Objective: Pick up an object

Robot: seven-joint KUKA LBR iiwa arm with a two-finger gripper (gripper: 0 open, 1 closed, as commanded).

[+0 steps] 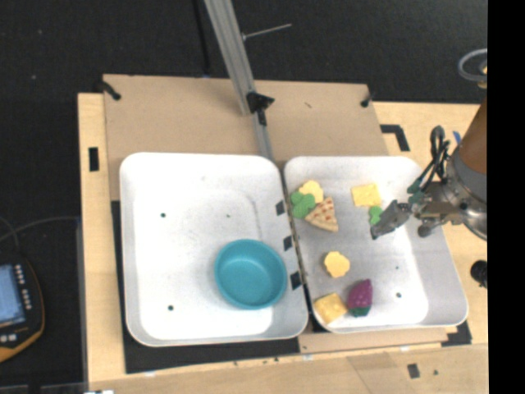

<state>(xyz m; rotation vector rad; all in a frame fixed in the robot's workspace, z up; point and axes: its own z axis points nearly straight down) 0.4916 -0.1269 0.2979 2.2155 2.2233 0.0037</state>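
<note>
My gripper [405,224] hangs over the right part of the right bin [435,298], open, with nothing between its fingers. A small green piece [375,214] lies right at the tip of the left finger [385,220], on its outer side. Just up-left of it sits a yellow block [366,194]. Further left lie a yellow-and-green cluster [305,199] and a pizza-slice toy [323,217]. A yellow lump [336,263] rests mid-bin. Purple grapes [359,296] and a yellow cube [330,308] sit near the front edge.
The left bin [164,203] holds a blue bowl [250,273] at its front right. A grey metal pole [234,48] slants up from the divide between the bins. A handheld pendant [15,302] lies off the bench at the far left.
</note>
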